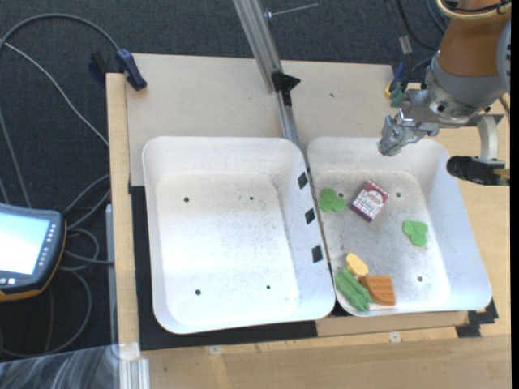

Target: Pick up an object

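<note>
The right bin (454, 217) holds several small objects. A maroon box (369, 200) lies near its middle, with a green piece (331, 201) to its left and another green piece (416, 232) to its right. At the near edge sit a yellow piece (357, 263), a green pod-like piece (352, 288) and an orange waffle-like piece (379, 289). My gripper (392, 143) hangs above the far rim of the right bin, up and to the right of the maroon box, with nothing visible between its fingers.
The left bin (219, 233) lies beside the right one, with a metal rail (259, 39) slanting over the seam between them. A blue clamp (130, 67) sits at the bench's far left corner. A pendant screen (24, 250) hangs off the left.
</note>
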Motion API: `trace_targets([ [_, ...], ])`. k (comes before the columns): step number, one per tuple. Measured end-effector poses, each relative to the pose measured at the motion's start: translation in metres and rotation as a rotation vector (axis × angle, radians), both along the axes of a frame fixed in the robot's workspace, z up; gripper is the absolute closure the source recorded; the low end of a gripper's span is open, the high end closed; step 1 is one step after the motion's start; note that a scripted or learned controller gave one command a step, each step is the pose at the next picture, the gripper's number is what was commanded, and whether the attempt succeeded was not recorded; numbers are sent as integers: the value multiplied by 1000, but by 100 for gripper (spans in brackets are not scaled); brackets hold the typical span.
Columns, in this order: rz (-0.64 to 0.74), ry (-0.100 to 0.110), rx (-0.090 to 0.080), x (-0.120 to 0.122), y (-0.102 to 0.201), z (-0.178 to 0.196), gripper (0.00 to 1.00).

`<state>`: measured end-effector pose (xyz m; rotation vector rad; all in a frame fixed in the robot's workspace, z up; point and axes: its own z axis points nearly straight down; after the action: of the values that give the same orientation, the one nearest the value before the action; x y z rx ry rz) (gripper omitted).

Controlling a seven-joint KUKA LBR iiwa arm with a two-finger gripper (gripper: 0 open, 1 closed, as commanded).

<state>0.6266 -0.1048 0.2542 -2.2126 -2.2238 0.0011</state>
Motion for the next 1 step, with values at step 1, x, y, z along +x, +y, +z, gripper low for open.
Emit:
trace_targets([
  [1, 2, -2, 1, -5, 52, 6, 100],
])
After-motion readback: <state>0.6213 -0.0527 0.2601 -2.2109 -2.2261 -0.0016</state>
